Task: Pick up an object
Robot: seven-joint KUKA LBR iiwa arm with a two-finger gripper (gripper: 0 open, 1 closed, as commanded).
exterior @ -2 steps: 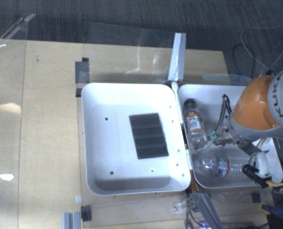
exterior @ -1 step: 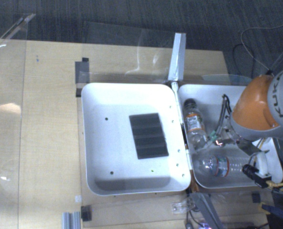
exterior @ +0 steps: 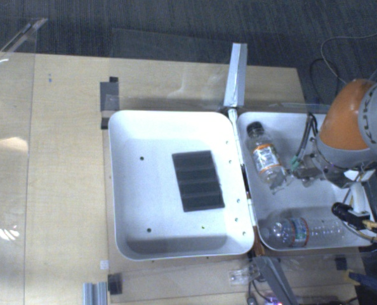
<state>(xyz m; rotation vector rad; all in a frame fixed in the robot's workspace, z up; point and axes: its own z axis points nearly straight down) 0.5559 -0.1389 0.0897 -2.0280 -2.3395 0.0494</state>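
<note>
Readable text: none anywhere in the camera view.
Small clear plastic bottle with black cap [exterior: 264, 154]: carries an orange-and-white label, print too small to read.
Larger clear plastic bottle lying on its side [exterior: 299, 230]: bluish label band, wording illegible.
</note>
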